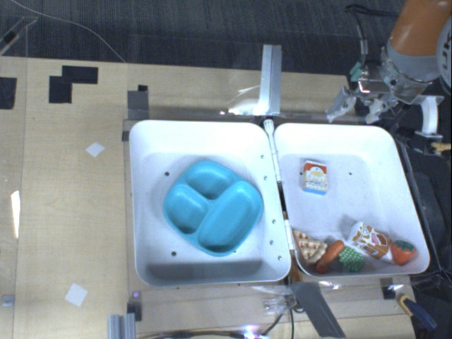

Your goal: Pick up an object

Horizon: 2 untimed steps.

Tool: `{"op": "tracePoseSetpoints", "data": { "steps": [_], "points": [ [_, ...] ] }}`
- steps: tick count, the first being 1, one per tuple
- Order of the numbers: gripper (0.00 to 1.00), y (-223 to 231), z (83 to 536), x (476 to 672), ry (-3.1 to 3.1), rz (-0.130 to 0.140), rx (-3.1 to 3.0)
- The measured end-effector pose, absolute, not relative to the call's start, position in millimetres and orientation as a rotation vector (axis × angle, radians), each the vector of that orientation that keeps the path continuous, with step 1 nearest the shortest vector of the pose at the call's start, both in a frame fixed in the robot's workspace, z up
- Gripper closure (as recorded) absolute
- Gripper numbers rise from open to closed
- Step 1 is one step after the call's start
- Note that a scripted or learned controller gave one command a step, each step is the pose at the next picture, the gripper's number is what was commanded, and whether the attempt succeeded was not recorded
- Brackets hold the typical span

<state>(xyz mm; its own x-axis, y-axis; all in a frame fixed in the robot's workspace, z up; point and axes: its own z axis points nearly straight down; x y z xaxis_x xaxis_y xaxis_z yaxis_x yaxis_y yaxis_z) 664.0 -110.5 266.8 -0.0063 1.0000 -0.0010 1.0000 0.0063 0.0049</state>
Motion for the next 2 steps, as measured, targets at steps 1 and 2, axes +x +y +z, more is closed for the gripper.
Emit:
{"op": "tracePoseSetpoints", "data": {
  "steps": [1, 2],
  "points": [
    [0.00, -106, 129, 663.8, 2.122, 0.002, 2.315],
    [0.00, -96, 87, 632.3, 2.129, 0.008, 2.302]
  ]
}}
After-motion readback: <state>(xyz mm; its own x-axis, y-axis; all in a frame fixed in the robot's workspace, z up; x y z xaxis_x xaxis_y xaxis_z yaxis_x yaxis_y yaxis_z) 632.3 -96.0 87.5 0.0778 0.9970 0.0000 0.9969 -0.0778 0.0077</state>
